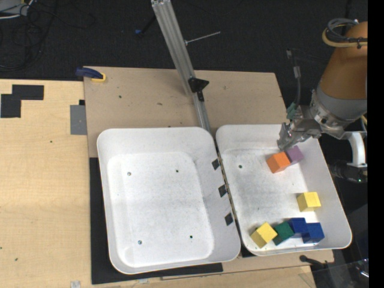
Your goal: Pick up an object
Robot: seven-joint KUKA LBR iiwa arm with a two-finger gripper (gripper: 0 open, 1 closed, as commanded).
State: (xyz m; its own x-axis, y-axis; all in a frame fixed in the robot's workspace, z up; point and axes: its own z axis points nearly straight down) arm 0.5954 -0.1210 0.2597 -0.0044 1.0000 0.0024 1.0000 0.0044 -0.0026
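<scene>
We read this as early in the pick: nothing is lifted yet. The gripper (288, 138) sits low over the far part of the right bin (336, 188), just beside the purple block (294, 155) and the orange block (278, 162), which lie touching each other. No block shows between its tips, so we count no grasp. Whether it's parted or closed we can't tell; the view is too slanted and small there.

Left to do, as we judge it: close on a block, raise it clear of the bin floor.

Likely target is orange or purple, since they're nearest. Orange block looks cube-ish, so no real long axis; it sits turned approx. diagonal to the bin walls, one corner toward the divider side. Purple is partly hid by the gripper, orientation unclear.

Other blocks sit well apart, near the front edge: yellow block (309, 201), a second yellow one (263, 234), green block (284, 231), blue blocks (307, 229). Left bin (114, 155) isn't involved.
</scene>
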